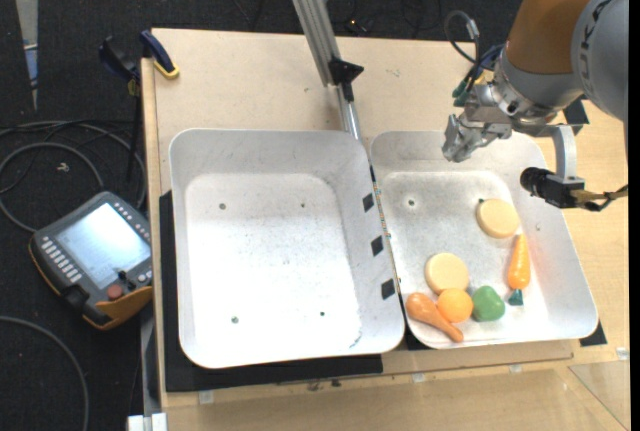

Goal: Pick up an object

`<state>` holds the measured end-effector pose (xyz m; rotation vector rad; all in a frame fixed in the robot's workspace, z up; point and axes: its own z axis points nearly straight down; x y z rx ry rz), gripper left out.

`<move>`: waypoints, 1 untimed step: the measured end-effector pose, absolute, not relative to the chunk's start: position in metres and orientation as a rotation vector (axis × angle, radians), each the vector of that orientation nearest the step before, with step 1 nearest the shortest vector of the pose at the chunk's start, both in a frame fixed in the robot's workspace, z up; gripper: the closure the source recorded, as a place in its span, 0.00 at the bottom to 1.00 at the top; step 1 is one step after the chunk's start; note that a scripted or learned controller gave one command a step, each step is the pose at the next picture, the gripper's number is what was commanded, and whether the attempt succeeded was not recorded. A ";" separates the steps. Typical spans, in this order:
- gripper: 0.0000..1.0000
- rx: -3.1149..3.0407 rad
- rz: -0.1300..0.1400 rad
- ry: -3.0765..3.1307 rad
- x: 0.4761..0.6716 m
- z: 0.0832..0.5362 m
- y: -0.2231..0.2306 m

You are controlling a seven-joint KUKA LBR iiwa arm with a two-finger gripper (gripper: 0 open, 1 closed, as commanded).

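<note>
- The objects lie in the right bin (560, 314), at the lower right of the frame: a pale round piece (497, 218), a carrot (518, 264) just below it, a second pale round piece (446, 272), an orange ball (455, 304), a green piece (488, 304) and an orange squash-shaped piece (430, 314) near the bin's lower left corner.
- The ball, the green piece and the squash-shaped piece are close together, touching or nearly so.
- The gripper (460, 147) is at the upper right of the frame, over the upper rim of the right bin, well apart from the objects.
- I cannot tell whether the claw is wide or narrow; nothing is seen in it.
- The arm (565, 29) comes in from the right edge, with its orange band on top.
- The left bin (190, 249) fills the middle left of the frame.
- A hand-held control pendant (95, 259) lies on the floor at the left edge.
</note>
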<state>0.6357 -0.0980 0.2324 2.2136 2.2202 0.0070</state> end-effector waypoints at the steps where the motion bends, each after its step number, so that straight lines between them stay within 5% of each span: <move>1: 1.00 2.213 0.006 2.221 0.637 0.286 -0.098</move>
